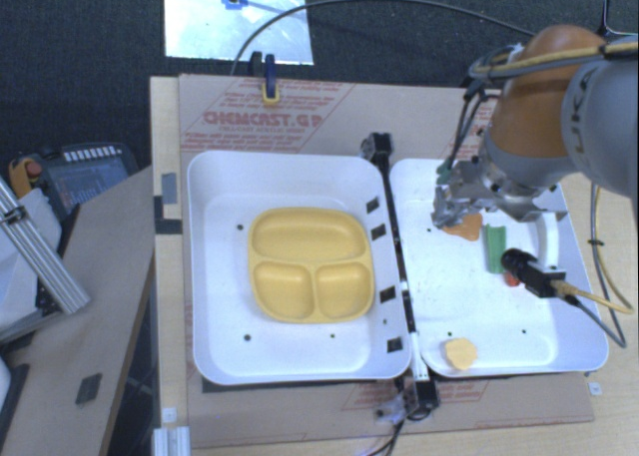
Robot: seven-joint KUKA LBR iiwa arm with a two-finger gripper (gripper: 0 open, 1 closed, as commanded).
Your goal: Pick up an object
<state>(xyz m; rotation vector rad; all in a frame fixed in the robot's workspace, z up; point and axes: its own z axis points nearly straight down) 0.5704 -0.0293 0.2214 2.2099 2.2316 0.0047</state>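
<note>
In the right bin (449,299) my gripper (451,213) hangs low over the back part, right beside an orange piece (465,230) that lies just under and right of it. A green block (494,247) lies to the right of the orange piece. A small red item (511,278) sits near a black part of the arm. A pale yellow round piece (460,352) rests near the bin's front edge. The wrist hides the fingers' stance.
The left bin (215,344) holds a yellow divided tray (307,262). A black clip divider (389,244) runs between the bins. Cables hang off the arm at the right. A remote (85,175) and an aluminium bar (40,254) lie off the bench to the left.
</note>
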